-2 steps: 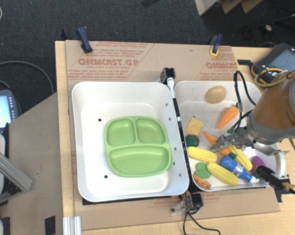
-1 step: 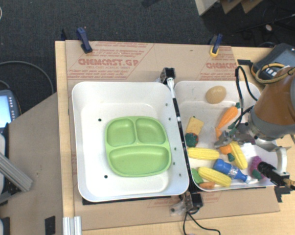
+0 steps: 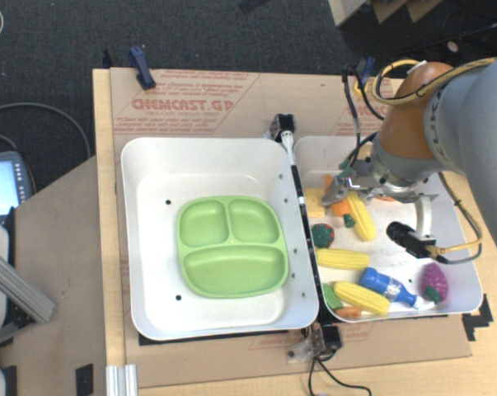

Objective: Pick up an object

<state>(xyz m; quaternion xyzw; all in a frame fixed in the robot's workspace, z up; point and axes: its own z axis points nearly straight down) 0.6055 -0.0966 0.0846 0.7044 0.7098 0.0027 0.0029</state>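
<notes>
At the near edge of the right-hand shallow white bin [image 3: 471, 291], a yellow plastic corn cob [image 3: 362, 296] lies slantwise with an orange toy piece [image 3: 349, 312] tucked under its near side, and a blue toy bottle with a white band [image 3: 388, 287] rests just beside its far end. A magenta plastic bunch of grapes [image 3: 434, 281] sits toward the right wall of the same bin. A second yellow corn cob [image 3: 341, 259] lies crosswise just behind these, and a dark green toy vegetable with a red patch [image 3: 322, 234] sits near the divider. Further in, a third yellow corn cob [image 3: 361, 218] leans against a small orange toy [image 3: 341, 206], both directly under the two-finger gripper [image 3: 344, 190]. The grey arm with its orange band [image 3: 417, 110] covers much of the far half of this bin, and a black cable fitting [image 3: 410, 239] hangs over the toys. The jaws are lowered among the crowded pieces; whether they are spread or pinching anything I cannot tell, since the wrist blocks them. The left-hand shallow white bin [image 3: 149, 246] holds a light green divided plastic plate [image 3: 231, 247], well apart from the gripper.
</notes>
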